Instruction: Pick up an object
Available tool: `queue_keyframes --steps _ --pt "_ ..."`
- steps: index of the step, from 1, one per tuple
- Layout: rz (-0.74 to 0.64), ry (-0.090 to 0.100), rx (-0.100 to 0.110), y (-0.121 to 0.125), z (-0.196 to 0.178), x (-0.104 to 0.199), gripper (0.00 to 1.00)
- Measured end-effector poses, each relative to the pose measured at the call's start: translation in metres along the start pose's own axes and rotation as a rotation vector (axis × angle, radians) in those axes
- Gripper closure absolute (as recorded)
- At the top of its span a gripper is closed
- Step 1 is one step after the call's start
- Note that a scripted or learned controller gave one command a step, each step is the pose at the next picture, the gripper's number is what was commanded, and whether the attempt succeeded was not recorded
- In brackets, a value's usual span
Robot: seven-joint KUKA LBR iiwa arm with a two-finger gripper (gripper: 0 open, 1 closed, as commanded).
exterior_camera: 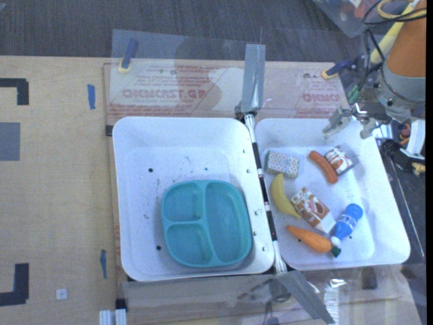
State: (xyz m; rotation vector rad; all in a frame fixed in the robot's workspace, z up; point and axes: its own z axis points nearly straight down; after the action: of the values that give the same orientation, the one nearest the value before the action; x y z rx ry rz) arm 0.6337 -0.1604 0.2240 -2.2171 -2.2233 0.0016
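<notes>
The right bin (389, 202) holds several small items: a yellow banana (281, 195), an orange carrot (308, 238), a red sausage (322, 166), a blue bottle with a white cap (347, 222), a small speckled box (282, 163), a red-and-white carton (311, 207) and a small red-and-white packet (338, 160). My gripper (352, 121) hangs over the bin's far right corner, above the packet and sausage. Its fingers (335, 122) are spread apart with nothing between them.
The left bin (135, 154) carries a teal divided tray (205, 223). A grey divider (253, 80) and clear plastic sheet stand behind the bins. Cables and clutter lie at the top right beside the arm's orange band (411, 46).
</notes>
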Motion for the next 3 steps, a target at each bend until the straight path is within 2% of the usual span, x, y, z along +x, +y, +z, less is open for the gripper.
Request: queue_keyframes --steps 1,2,3 --pt "0.172 -0.002 -0.005 -0.002 0.120 -0.004 0.00" --pt "0.134 -0.001 -0.006 -0.024 0.136 0.013 0.00" --pt "0.139 -0.001 -0.012 -0.023 0.125 0.011 1.00"
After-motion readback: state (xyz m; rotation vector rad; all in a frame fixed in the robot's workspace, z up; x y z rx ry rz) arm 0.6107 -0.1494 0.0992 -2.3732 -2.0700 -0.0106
